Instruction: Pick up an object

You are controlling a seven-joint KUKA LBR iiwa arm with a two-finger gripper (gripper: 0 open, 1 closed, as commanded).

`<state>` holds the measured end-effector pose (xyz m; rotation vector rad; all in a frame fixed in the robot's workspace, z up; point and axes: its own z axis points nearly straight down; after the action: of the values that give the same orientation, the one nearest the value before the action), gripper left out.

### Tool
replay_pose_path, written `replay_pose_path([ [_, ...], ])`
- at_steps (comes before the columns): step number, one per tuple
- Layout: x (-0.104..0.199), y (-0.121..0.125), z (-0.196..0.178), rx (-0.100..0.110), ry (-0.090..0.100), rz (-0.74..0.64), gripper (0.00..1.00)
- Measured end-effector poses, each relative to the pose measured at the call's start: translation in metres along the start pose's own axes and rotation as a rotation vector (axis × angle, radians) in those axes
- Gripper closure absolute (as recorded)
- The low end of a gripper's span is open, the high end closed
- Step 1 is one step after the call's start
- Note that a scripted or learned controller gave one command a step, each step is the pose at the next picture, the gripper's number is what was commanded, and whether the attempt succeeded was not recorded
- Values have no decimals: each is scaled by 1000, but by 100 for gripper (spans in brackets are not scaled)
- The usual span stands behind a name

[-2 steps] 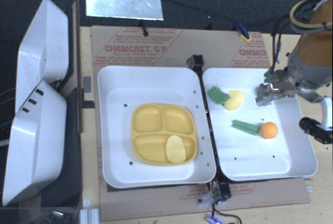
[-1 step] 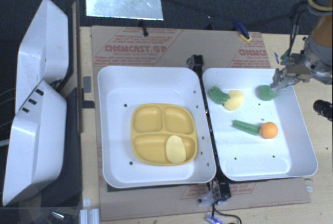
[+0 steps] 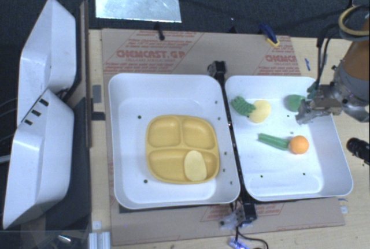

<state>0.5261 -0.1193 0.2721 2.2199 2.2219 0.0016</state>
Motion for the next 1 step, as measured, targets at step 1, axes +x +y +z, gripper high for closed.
replay_pose_path([
  [1,-31,-5,-44,-3,-2,-19,100],
])
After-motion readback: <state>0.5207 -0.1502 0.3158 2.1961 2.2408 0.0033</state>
